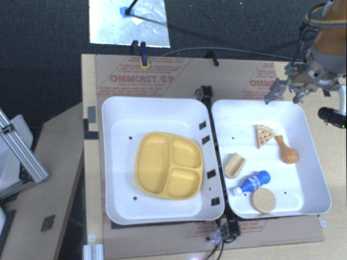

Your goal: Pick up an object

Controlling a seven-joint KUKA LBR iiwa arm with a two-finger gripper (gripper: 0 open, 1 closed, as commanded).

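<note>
The right bin (312,161) holds a pizza slice (264,135), a tan drumstick (286,149), a beige bread roll (234,165), a blue bottle (252,182) lying on its side and a round tan disc (263,200). My gripper (283,97) hangs over the bin's far rim at the upper right, above and behind the pizza slice. Its two fingers stand apart, open, with nothing between them.
The left bin (122,118) holds a yellow divided plate (168,166). A black divider with clips (212,145) runs between the bins. A cable (238,52) crosses the cardboard behind them, and a shiny metal sheet (129,15) lies beyond.
</note>
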